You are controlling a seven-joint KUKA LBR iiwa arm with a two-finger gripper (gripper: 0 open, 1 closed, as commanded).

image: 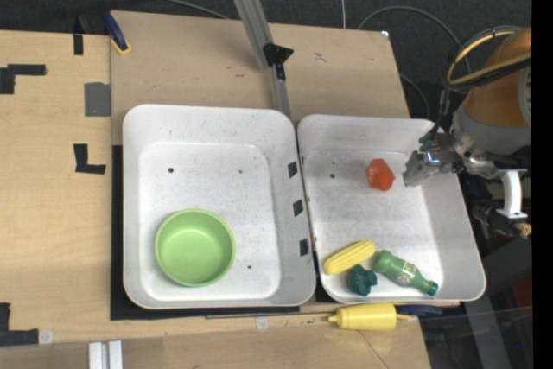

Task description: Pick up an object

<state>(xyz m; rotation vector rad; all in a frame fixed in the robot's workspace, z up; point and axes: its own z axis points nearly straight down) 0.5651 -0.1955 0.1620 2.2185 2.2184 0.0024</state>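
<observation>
Gripper (421, 166) at right bin's (449, 212) far right rim — finger opening not discernible, nothing seen held. Red object (379, 174) just left of gripper, on bin floor. Yellow corn (349, 256), green bottle (403, 270) at near edge.

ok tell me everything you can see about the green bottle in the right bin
The green bottle is a small toy, seemingly plastic, with a pale label band round its middle. It lies on its side near the right bin's front edge, neck pointing right. The corn cob lies close on its left, a dark green toy beside its base.
</observation>
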